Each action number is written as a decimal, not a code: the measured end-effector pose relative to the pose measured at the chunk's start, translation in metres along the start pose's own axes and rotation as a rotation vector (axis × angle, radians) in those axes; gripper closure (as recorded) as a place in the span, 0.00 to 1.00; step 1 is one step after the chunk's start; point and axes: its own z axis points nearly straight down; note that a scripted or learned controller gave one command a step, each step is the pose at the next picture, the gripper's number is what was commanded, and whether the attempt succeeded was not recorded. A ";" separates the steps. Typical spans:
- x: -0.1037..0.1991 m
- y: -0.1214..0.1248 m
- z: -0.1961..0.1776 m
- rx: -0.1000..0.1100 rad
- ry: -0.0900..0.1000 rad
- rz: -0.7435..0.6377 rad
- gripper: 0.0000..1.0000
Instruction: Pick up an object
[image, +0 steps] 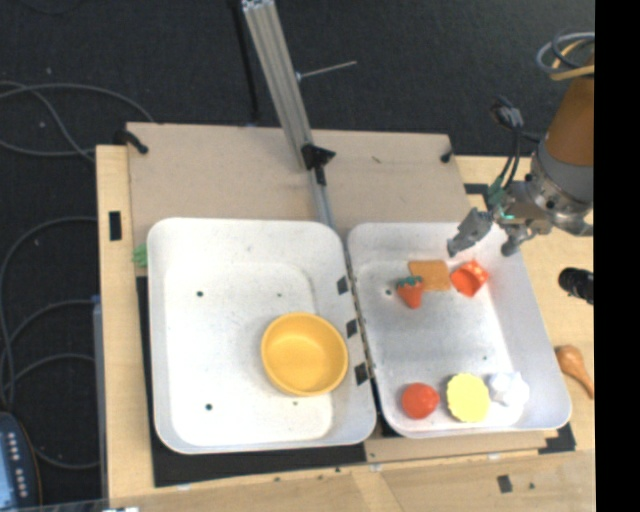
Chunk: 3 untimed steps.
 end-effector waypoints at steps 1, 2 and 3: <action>0.000 0.000 0.000 0.000 0.000 0.000 0.00; -0.009 -0.008 0.053 0.006 -0.003 0.005 0.00; -0.016 -0.010 0.115 0.006 -0.003 0.005 0.00</action>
